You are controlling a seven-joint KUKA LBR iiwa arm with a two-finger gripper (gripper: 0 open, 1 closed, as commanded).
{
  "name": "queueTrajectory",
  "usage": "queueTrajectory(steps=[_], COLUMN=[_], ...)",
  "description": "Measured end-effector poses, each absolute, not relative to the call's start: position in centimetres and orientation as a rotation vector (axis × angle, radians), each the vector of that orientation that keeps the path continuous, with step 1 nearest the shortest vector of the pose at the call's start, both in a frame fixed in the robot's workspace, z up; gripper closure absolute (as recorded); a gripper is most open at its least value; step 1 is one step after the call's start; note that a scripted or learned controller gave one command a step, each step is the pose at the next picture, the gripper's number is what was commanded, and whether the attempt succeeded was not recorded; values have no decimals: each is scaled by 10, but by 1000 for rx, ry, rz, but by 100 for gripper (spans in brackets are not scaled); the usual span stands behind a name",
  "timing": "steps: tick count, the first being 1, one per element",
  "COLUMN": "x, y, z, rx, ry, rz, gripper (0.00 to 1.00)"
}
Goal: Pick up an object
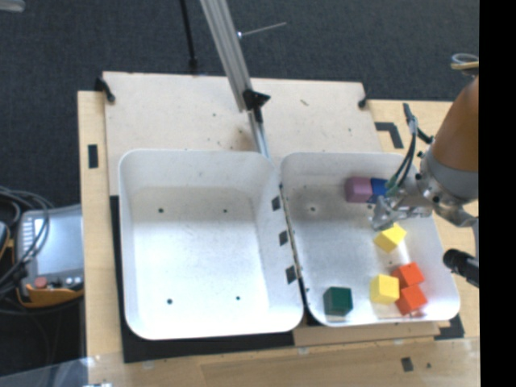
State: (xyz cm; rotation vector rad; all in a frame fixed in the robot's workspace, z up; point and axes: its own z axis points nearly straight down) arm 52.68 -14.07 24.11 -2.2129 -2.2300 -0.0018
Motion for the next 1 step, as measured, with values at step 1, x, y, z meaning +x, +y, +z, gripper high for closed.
queueTrajectory(steps=[1], x=[540], y=[-98], z=[237], rx=[-2214], ry=[-2228], rz=[-1], gripper=[100])
